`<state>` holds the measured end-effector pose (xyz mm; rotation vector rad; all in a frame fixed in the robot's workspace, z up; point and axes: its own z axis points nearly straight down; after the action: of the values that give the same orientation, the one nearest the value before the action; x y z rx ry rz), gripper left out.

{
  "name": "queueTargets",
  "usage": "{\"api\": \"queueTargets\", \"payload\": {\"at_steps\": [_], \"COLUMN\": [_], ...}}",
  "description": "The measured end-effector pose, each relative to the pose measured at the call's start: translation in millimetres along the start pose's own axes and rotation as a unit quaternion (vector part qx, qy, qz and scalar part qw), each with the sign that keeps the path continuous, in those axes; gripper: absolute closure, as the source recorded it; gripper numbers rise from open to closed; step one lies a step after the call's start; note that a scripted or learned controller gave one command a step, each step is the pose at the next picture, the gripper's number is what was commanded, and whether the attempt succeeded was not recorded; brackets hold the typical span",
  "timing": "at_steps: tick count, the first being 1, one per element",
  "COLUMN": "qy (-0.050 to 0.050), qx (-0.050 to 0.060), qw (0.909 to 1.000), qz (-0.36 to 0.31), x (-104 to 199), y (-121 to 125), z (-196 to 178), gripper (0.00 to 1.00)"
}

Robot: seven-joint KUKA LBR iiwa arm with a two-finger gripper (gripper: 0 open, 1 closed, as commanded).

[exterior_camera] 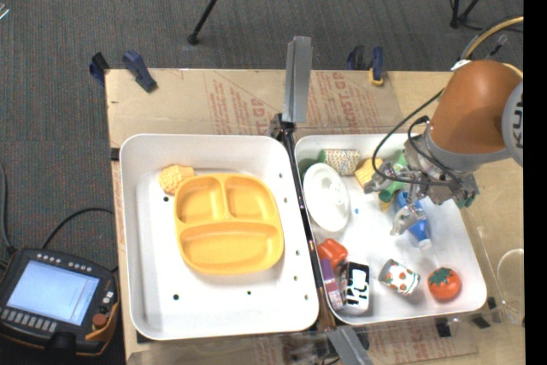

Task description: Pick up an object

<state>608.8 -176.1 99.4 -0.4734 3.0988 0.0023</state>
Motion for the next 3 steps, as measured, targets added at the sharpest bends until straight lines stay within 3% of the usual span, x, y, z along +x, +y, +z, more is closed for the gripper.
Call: {"api": "queueTargets", "payload": {"at_steps": [1, 2, 3], "qy": [0.002, 0.003, 0.001], "qx": [0.0, 0.0, 0.0], "qw": [1.0, 0.9996, 0.9995], "qz": [0.0, -0.029, -0.032], "x": [-0.6, 15.0, 12.3], "y": [-16.0, 1.2, 2.9], "z": [11.7, 11.5, 0.8], "gripper": [0.0, 0.0, 1.0]}}
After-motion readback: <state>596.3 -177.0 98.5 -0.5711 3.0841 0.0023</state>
